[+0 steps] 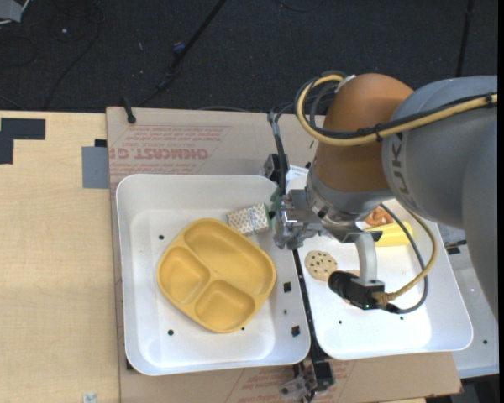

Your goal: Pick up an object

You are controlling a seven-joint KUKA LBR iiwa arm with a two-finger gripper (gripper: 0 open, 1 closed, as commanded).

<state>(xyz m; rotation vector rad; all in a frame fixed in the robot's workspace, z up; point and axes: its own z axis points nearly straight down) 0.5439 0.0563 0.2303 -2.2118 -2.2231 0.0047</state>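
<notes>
Left bin: the shallow white plastic bin (143,225) holds a yellow three-compartment plastic plate (216,274), lying flat and turned at an angle, taking up most of the floor.
Small item: a pale speckled block-like piece (248,217) sits just beyond the plate's far corner, near the bin's right wall.
Right bin: the second shallow white bin (420,330) holds a round tan cookie with dark chips (321,264) near its left wall; a yellow flat piece (396,235) and an orange-brown item (378,217) lie farther back, partly hidden under the arm.
Arm: the grey arm with its orange band (361,112) hangs over the divide between the bins, covering the back of the right bin.
Gripper: the two-finger gripper (284,225) is at the shared wall, close to the speckled piece; whether it is released or clenched cannot be told.
Obstructions: black cable and yellow hose (420,267) loop over the right bin beside the cookie.
Open room: bare floor along the left bin's front and left edges, and the right bin's front half.
Surround: cardboard sheet (176,145) beneath the bins, light wooden bench (42,267) to the left.
</notes>
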